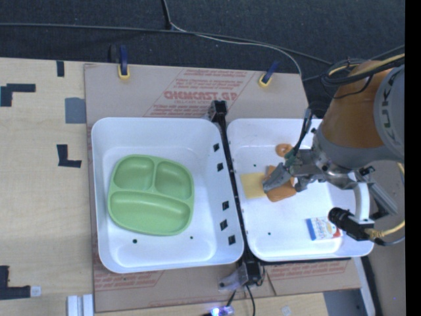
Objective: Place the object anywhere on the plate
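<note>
A: Any writing you can read from the overhead camera?

B: Red print on the cardboard sheet (197,91) under the bins; it looks like "CHEMCAST GP", the smaller lines too fine to read. A small blue-and-white packet (320,229) lies in the right bin (263,242); its label is illegible.

A: And the gripper?

B: The gripper (276,180) is low in the right bin, over an orange object (284,193), next to a yellow sponge (250,184). Whether its fingers grip anything, I cannot tell. Another orange piece (283,151) lies just behind.

A: The plate?

B: The green plate (151,195), three compartments, sits in the left bin (118,245).
</note>
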